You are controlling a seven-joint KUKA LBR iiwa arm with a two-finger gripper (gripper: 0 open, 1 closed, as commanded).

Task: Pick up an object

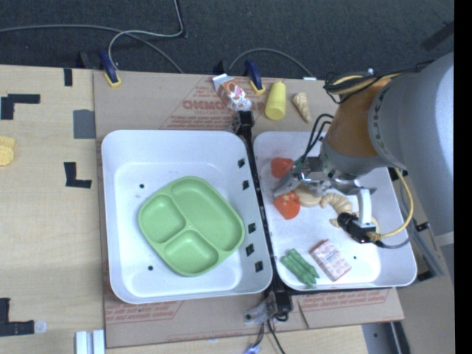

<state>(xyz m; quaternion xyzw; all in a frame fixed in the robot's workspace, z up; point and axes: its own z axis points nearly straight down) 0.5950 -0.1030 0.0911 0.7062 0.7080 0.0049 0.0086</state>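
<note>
The tool [295,183] sits low in the right bin [391,271] near its left wall, fingers spread around a red tomato [288,205], not gripping; green beans [299,266] lie near the front edge.

Red-orange obj [287,206] lies in rt bin [398,271].

Even, soft overhead light, mild glare on the white bins [118,220], faint shadows, slightly soft focus, low resolution

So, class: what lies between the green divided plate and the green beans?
In the camera view, the bins' adjoining walls separate the plate from the beans.
</note>
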